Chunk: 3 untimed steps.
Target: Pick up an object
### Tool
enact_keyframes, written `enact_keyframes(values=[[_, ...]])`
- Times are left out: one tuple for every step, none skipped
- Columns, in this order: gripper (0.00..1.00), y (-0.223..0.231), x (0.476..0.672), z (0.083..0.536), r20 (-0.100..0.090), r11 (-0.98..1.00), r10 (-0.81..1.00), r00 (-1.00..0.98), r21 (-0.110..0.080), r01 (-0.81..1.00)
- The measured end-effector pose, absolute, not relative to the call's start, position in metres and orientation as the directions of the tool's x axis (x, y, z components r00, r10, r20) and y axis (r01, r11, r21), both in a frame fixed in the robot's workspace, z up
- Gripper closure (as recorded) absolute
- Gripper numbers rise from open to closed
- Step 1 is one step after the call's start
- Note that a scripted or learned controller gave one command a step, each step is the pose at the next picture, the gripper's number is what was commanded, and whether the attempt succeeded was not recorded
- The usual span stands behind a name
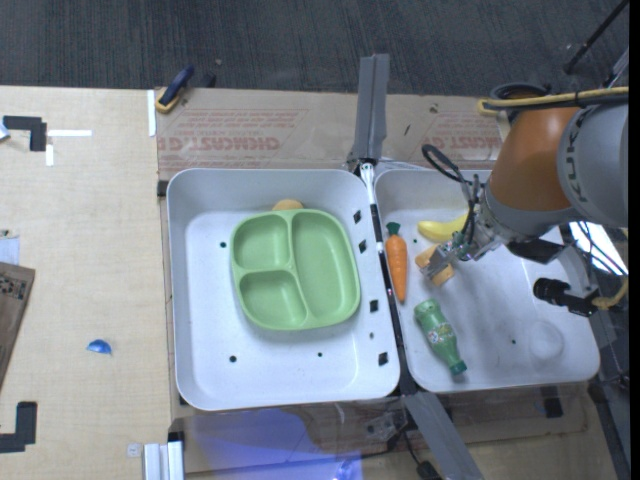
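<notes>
The robot's gripper [447, 258] hangs low over the right bin [520, 353], its tip over a small tan and orange object [432, 264] near the bin's left side; whether that piece sits between the fingers, or how the fingers are set, cannot be told from this angle. A yellow banana [437, 230] lies just behind the gripper. An orange carrot [397, 263] with a green top rests along the bin's left wall, and a green bottle [439, 336] lies on its side nearer the front. The left bin [200, 358] holds a green divided plate [296, 268], with a small orange-yellow item [288, 205] peeking from behind its far edge.
</notes>
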<state>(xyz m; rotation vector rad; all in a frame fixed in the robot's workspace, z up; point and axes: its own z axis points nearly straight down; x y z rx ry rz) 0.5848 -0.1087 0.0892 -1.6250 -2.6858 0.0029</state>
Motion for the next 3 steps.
enact_keyframes(values=[[1.00, -0.074, 0.601, 0.188, 0.001, 0.562, 0.827, -0.562, -0.003, 0.827], [0.00, -0.074, 0.601, 0.188, 0.002, 0.562, 0.827, -0.562, -0.003, 0.827], [0.00, -0.110, 0.610, 0.094, 0.001, 0.515, 0.857, -0.515, -0.003, 0.857]])
